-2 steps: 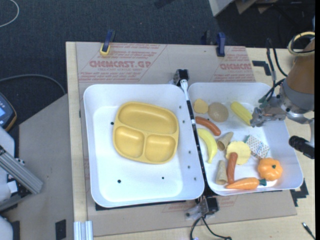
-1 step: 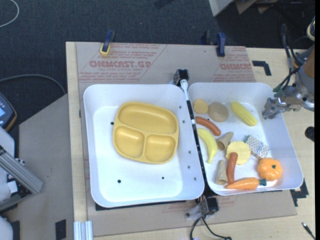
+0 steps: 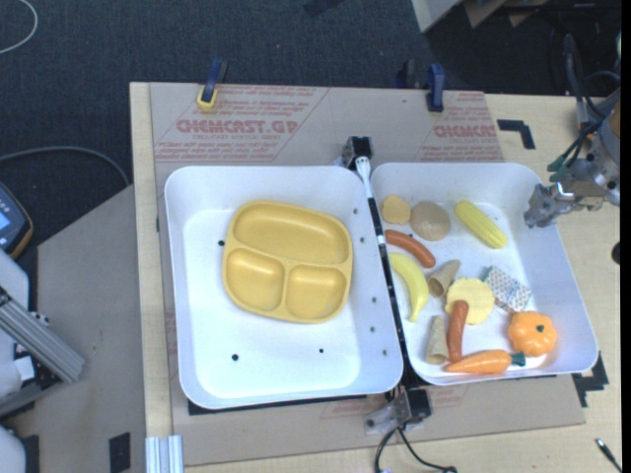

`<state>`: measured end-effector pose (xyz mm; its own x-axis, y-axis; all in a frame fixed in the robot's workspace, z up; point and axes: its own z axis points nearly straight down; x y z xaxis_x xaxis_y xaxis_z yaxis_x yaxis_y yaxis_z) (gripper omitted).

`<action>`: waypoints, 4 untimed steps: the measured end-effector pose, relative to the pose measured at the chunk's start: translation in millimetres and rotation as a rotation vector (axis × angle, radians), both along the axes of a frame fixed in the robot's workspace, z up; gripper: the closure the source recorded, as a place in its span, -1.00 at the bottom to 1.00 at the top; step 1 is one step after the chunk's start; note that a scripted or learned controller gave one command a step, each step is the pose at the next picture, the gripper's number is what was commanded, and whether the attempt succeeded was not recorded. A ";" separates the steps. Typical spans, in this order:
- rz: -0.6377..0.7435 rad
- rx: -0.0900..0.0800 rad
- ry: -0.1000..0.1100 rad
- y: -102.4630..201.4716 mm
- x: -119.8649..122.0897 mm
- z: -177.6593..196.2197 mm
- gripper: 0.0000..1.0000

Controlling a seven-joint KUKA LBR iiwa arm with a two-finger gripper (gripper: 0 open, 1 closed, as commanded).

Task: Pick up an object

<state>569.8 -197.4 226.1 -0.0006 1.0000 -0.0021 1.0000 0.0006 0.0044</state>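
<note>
Red print runs across the brown protective sheet (image 3: 325, 116) covering the bench behind the two bins. At the left the word "CHEMCAST" reads clearly, followed by letters that look like "GP". The same print repeats at the right, partly cut off. Smaller red lines around it are too fine to read.

Two bins (image 3: 187, 264), one tray (image 3: 288, 261)

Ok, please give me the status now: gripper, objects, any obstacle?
Gripper at right bin's far right edge, holding nothing seen. Toy foods untouched in bin; corn nearest. Nothing in the way.
</note>
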 end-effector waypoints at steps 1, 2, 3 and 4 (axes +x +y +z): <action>0.003 0.001 0.000 55.6 12.3 6.4 1.00; 0.004 0.003 0.005 107.8 27.2 -5.7 1.00; 0.006 0.003 0.000 165.5 56.5 -2.6 1.00; 0.002 0.002 0.001 186.3 60.4 2.2 1.00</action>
